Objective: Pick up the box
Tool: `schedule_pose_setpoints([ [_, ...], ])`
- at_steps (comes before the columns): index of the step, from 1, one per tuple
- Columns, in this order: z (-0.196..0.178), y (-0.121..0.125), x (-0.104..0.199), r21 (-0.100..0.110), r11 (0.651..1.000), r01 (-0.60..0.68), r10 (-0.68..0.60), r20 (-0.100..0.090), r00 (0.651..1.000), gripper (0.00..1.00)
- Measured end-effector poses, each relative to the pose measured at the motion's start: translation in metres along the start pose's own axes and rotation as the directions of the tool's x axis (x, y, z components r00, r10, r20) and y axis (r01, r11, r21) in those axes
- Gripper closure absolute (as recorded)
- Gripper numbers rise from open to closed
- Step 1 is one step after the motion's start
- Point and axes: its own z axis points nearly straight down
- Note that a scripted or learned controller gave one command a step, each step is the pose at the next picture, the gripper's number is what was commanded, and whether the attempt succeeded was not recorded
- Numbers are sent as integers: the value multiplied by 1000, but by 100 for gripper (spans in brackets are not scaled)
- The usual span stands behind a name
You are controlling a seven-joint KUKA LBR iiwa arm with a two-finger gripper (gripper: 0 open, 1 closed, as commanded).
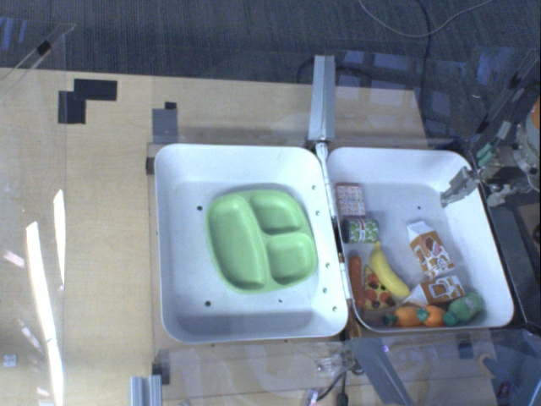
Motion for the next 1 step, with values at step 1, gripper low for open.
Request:
schedule_pose_setpoints([
  [1, 100, -9, -28, 2, 990, -143, 143, 0, 990, 0],
])
